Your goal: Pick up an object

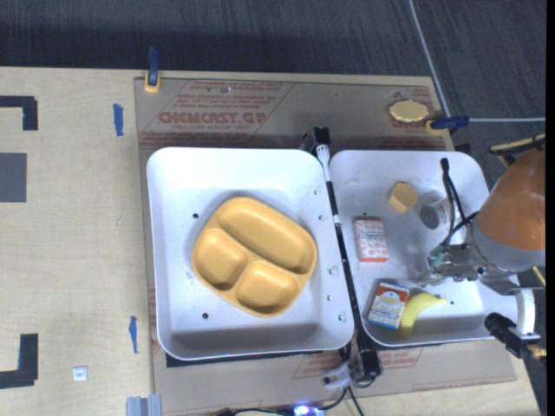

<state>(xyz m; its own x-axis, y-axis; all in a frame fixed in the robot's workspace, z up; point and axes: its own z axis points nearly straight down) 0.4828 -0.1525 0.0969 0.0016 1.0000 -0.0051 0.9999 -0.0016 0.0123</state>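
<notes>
Two bins sit side by side on the table [69, 258]. Nearest the camera, along the front wall of the right bin [468, 332], a carton [387, 305] lies flat with a banana [420, 307] touching its right edge. Just behind and right of the banana the gripper [451, 263] hangs low over the bin floor, under the arm [519, 215] with its orange band. Its tip is lost among cables and dark housing, so whether it is apart or together cannot be told; nothing is visibly caught in it.

Further back, mid-bin, a card [372, 239] lies flat close to the dividing wall. Behind that, a tan block [402, 197] and beside it a grey cup [431, 213]. The left bin [165, 189] holds a yellow tray [252, 256], well apart from the gripper.

Likely target, by judgement: the banana, being nearest.

Risks:
- Banana and carton touch; a descent between them may nudge both and close on neither.
- Banana lies near the front wall, so a finger could strike the rim.
- Curved, smooth skin may slip out on lift.
- Card is too flat to grip.
</notes>
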